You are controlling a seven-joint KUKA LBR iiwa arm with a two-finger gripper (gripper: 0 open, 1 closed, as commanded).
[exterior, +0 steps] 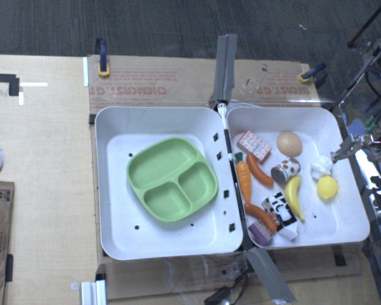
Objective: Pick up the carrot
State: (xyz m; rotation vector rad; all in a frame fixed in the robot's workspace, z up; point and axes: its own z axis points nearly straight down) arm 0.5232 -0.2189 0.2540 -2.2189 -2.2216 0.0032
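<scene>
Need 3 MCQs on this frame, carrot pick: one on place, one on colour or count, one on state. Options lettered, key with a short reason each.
1. Where does the carrot lie?
A. On the green plate
B. In the right bin, by its left wall
C. On the bench outside the bins

2. How many compartments has the green plate?
A. Two
B. Three
C. Four

3. What is the state of the carrot relative to the gripper?
A. Lying in the bin, gripper well apart from it
B. Lifted above the bin
C. Set down in the left bin

Answers:
1. B: the carrot lies along the left wall of the right bin, beside the sausage.
2. B: one large section and two smaller ones show.
3. A: the carrot rests on the bin floor while the gripper sits at the bin's right edge, near the lemon.
</scene>
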